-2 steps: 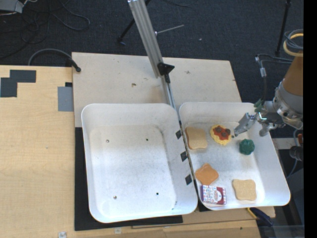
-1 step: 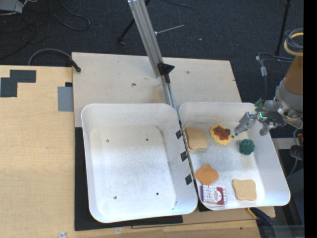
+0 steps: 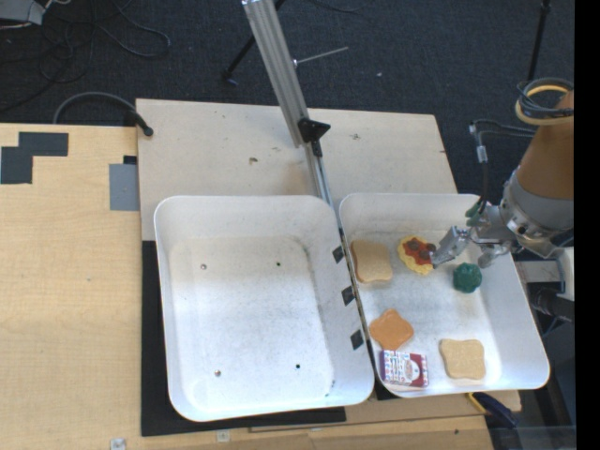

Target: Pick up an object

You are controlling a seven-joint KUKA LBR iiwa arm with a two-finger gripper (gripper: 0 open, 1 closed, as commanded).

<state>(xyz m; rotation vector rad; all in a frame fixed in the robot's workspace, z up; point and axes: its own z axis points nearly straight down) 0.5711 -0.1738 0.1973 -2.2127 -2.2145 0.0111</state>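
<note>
My gripper point(image 3: 469, 247) hangs low over the right bin point(image 3: 525, 345), near its far right side, and it is open with nothing between its fingers. One fingertip point(image 3: 442, 249) is just beside a yellow and red toy food piece point(image 3: 415, 254). A green ball point(image 3: 467, 277) lies just in front of the gripper, apart from it. Also in this bin are a tan bread slice point(image 3: 373, 262), an orange piece point(image 3: 391, 329), a red and white packet point(image 3: 405, 368) and a toast slice point(image 3: 463, 358).
The left bin point(image 3: 187, 232) sits beside the right one, with black clips point(image 3: 344, 293) along the shared wall. A slanted metal rail point(image 3: 281, 73) rises behind the bins. The arm's orange band point(image 3: 548, 157) is at the right edge.
</note>
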